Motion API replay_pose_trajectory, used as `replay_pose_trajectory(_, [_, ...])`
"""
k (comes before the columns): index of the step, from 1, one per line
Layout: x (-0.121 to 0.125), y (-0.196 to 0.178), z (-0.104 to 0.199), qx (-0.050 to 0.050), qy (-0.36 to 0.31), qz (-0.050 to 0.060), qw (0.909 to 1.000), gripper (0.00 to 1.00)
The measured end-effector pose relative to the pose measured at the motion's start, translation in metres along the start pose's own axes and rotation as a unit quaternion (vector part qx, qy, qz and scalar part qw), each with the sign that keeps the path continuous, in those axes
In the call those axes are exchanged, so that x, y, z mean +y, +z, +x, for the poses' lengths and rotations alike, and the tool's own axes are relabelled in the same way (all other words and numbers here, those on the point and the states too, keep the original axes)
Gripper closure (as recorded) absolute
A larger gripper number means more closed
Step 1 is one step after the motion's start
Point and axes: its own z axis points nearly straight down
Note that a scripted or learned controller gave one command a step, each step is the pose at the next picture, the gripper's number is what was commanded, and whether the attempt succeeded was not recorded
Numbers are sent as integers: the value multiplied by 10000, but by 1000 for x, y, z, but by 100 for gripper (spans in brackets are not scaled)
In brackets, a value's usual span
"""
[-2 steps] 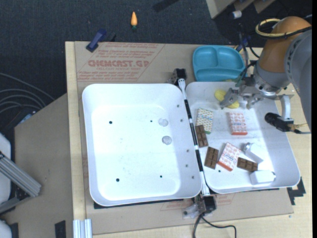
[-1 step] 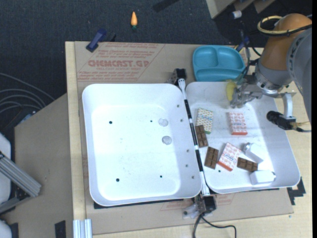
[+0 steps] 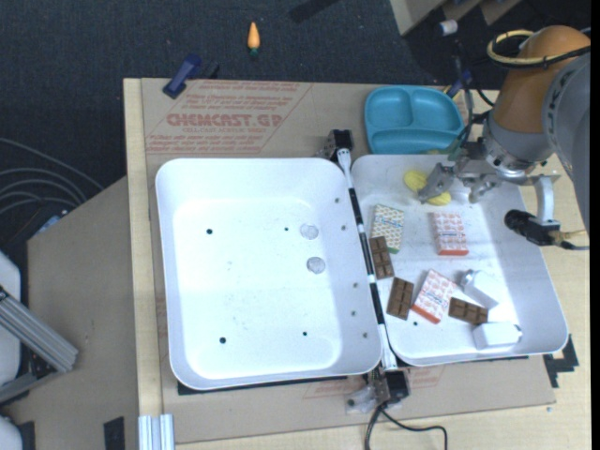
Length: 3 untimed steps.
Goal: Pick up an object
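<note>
Gripper (image 3: 457, 182) is positioned low at the rear of the right bin (image 3: 536, 284), just beside a yellow object (image 3: 416, 180); its finger state cannot be told. Packets (image 3: 450, 233) and brown bars (image 3: 400, 298) are scattered nearer (none grasped).

Left bin (image 3: 187, 251): floor wide open, just 2 small round discs (image 3: 312, 248) near its right wall; free passage nearly everywhere.

Right bin (image 3: 544, 279): crowded. Packets and bars (image 3: 422, 293) fill the middle and near end, some touching. Bare floor along the right side and a strip at the far left corner.

Far end of right bin: arm's wrist and gripper (image 3: 457, 182) sit over it, beside a yellow object (image 3: 417, 180).

Blue tray (image 3: 412, 120) stands on the tabletop (image 3: 234, 120) just beyond the right bin. Black divider (image 3: 361, 242) runs between the 2 bins.
</note>
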Motion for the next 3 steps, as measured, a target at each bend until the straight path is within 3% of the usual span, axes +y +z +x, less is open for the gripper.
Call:
replay_pose_trajectory(1, [-1,21,14,2,-1,12,10000,0])
replay_pose_trajectory(2, [-1,11,13,-1,9,13,10000,100])
replay_pose_trajectory(3, [-1,11,13,-1,8,13,10000,0])
